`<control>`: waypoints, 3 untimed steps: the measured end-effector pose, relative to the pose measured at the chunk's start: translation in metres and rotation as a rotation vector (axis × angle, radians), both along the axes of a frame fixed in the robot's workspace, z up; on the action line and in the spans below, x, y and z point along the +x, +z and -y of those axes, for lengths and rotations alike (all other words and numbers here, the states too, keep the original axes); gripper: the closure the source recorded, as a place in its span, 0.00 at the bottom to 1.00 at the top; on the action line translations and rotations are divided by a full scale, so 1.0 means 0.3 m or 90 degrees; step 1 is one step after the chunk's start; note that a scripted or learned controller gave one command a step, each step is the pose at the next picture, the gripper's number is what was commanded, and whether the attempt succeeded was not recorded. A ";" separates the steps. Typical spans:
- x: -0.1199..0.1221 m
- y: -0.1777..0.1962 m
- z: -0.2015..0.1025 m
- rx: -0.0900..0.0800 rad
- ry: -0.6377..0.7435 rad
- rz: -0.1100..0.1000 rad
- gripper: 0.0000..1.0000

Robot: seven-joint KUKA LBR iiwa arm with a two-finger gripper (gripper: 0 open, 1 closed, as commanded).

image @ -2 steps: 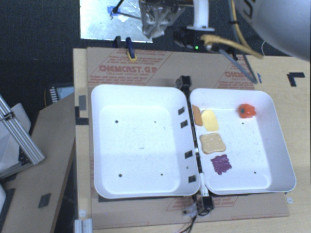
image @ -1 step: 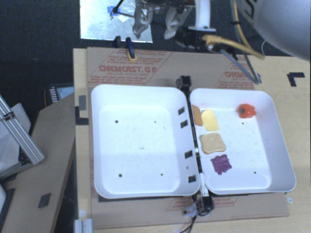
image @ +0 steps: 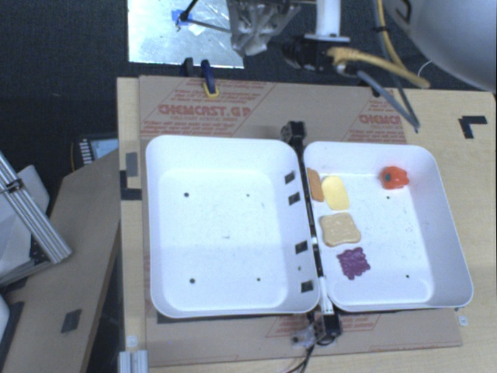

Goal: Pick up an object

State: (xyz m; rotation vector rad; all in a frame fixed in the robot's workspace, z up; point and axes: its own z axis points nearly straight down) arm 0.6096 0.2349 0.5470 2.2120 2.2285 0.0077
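The right bin [image: 435, 231] holds several small toy foods. A red-orange tomato-like piece [image: 394, 177] lies near its back right. A yellow piece [image: 335, 192] and a thin orange-brown piece [image: 314, 185] sit by the divider wall. In front of them lie a tan toast slice [image: 339, 228] and a purple grape cluster [image: 353, 263]. My gripper [image: 252, 31] hangs high at the top of the view, behind the left bin [image: 167, 208], well away from every object. Nothing shows between its fingers.
Both bins rest on a brown board [image: 233, 107] on the bench. A shiny metal sheet [image: 167, 18] lies behind the board. Yellow and grey cables [image: 373, 61] run from the arm at upper right. An aluminium rail [image: 27, 208] stands at far left.
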 end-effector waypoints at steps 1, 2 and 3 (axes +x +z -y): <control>0.000 0.037 -0.002 0.001 0.002 0.001 1.00; 0.000 0.075 -0.003 0.002 0.004 0.002 1.00; -0.001 0.113 -0.005 0.002 0.007 0.004 1.00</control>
